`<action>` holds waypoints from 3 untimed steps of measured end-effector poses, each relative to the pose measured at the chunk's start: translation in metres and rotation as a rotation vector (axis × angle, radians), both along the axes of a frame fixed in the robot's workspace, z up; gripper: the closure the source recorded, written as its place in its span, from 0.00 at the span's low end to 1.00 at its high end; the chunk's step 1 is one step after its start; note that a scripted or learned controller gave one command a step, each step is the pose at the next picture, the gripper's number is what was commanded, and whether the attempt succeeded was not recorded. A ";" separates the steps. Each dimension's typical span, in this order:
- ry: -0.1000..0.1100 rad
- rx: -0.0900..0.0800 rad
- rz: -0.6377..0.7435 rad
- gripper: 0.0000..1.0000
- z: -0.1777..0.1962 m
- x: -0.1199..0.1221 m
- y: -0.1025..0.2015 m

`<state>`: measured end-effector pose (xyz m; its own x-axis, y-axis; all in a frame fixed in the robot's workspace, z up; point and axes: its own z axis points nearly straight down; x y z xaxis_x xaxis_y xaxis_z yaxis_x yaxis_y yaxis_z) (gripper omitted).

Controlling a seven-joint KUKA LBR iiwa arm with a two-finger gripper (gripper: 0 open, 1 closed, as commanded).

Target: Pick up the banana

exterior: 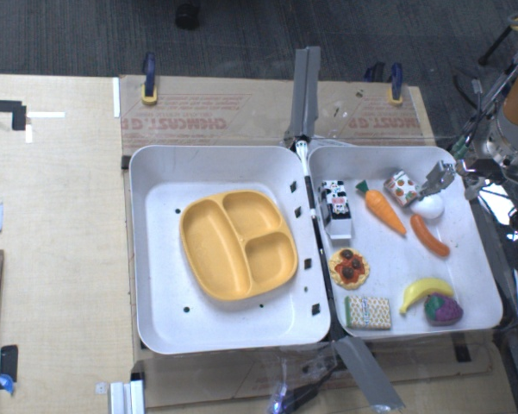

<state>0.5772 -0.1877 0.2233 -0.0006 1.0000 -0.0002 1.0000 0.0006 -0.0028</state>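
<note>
The yellow banana (423,291) lies near the front right of the right bin (487,257), its curve touching a purple bunch of grapes (444,310). My gripper (455,183) hovers over the bin's back right corner, well behind the banana. Its fingers (437,178) stand apart with nothing between them, the left one just above a white egg (428,205).
The right bin also holds a carrot (384,210), an orange sausage (430,235), a small patterned box (402,189), a milk carton (334,203), a little pizza (350,267) and a cracker (367,312). A yellow divided plate (238,243) sits in the left bin (155,300).
</note>
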 end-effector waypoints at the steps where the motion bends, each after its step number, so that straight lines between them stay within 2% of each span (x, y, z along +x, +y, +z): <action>1: 0.000 0.001 -0.017 0.00 -0.115 -0.069 -0.013; 2: 0.000 0.002 0.121 0.00 -0.132 -0.100 0.023; 3: -0.001 0.001 0.117 1.00 -0.123 -0.100 0.022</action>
